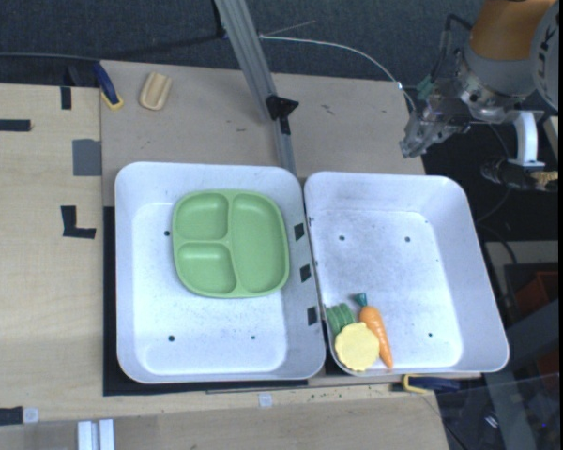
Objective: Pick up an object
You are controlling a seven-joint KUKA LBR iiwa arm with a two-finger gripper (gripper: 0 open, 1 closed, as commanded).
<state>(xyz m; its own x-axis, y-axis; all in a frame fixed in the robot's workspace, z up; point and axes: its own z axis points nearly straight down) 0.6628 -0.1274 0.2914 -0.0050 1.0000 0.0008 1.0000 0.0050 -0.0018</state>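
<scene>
Nearest the lens, at the front left corner of the right bin (450,204): a small cluster of toy food. A pale yellow round piece (357,346), a toy carrot (376,333) lying against its right side with a teal top pointing back, and a green piece (340,316) just behind the yellow one, all touching or nearly so.

In the left bin (131,279): a green divided plate (231,243) with three compartments, flat, toward the back and right of centre.

Beyond the right bin's far right corner, above the bench: the gripper (415,145), hanging from the grey wrist under the orange band of the arm (507,36). Well apart from the toy food, outside the bin's rim. Nothing seen between the fingers; open or closed, cannot tell from this slant.

On the bench behind the left bin: a tan block (155,91) and, just to its left, a blue-and-yellow clamp (107,84). A grey metal pole (249,45) slanting down to the seam between the two bins.
</scene>
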